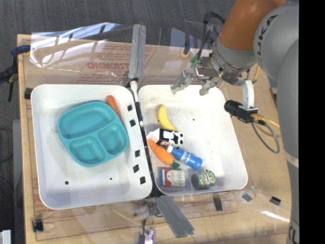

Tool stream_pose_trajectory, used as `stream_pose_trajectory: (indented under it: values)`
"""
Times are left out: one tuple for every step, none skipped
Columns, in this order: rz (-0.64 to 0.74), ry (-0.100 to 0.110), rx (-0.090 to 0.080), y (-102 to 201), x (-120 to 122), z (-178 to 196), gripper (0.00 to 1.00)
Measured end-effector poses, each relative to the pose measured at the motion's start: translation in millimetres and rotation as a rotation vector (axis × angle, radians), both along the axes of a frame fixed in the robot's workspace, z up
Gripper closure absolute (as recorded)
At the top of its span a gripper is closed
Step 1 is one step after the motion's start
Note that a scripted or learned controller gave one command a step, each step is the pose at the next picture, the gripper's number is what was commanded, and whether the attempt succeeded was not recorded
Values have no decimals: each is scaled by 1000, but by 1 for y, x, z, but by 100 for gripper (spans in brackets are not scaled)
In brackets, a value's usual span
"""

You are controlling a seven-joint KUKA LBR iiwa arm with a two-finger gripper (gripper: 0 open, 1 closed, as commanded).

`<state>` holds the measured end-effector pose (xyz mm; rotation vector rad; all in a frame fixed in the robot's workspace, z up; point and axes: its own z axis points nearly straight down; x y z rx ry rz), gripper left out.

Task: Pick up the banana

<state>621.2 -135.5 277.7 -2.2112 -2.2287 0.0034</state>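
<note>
I see the banana (164, 118) lying flat on the floor of the right bin (231, 151), just right of the frame's centre. It is small, yellow and gently curved, running from upper left to lower right. Its lower end touches a black-and-white toy (170, 135); nothing grips it.

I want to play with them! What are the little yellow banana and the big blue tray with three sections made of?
The little yellow banana looks like smooth, slightly glossy plastic, probably a toy: its colour is perfectly even. The big blue tray with three sections seems to be moulded plastic with a matte finish and rounded edges.
</note>
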Motion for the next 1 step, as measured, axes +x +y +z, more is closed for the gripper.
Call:
stream_pose_trajectory:
  values:
    - [39,0,-1,12,0,-186,0]
